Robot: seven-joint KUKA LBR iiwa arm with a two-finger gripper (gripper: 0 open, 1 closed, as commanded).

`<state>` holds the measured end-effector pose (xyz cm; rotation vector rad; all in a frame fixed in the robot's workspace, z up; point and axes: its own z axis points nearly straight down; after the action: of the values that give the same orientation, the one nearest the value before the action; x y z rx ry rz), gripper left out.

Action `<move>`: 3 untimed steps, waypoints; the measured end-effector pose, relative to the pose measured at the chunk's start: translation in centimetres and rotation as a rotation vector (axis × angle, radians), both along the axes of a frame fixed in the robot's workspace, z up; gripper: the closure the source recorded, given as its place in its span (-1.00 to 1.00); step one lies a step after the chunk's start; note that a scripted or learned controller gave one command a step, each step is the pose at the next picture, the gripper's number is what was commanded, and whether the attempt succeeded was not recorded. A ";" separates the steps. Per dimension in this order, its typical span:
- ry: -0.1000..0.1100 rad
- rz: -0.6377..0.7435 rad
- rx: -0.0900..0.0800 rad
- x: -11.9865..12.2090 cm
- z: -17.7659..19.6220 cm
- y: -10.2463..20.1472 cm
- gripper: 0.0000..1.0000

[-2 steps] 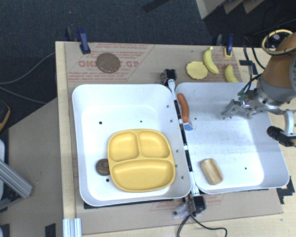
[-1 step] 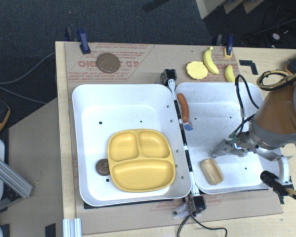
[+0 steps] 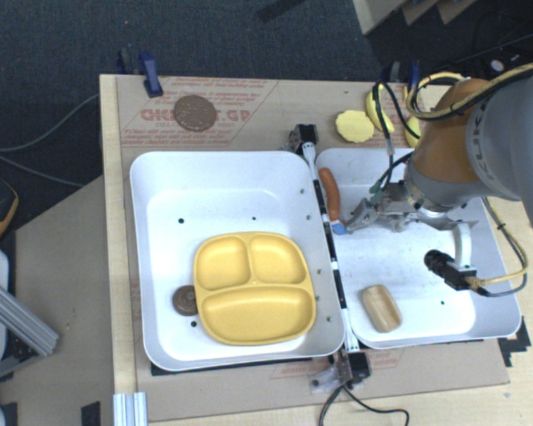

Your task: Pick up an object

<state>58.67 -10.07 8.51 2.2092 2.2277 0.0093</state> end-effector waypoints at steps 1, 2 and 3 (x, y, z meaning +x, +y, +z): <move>0.000 -0.005 -0.003 8.2 0.1 -0.9 -1.00; 0.008 -0.006 -0.001 8.0 0.0 1.0 -1.00; 0.004 -0.006 -0.003 8.1 1.1 0.9 1.00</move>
<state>66.74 -9.21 9.60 2.2165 2.2217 0.0008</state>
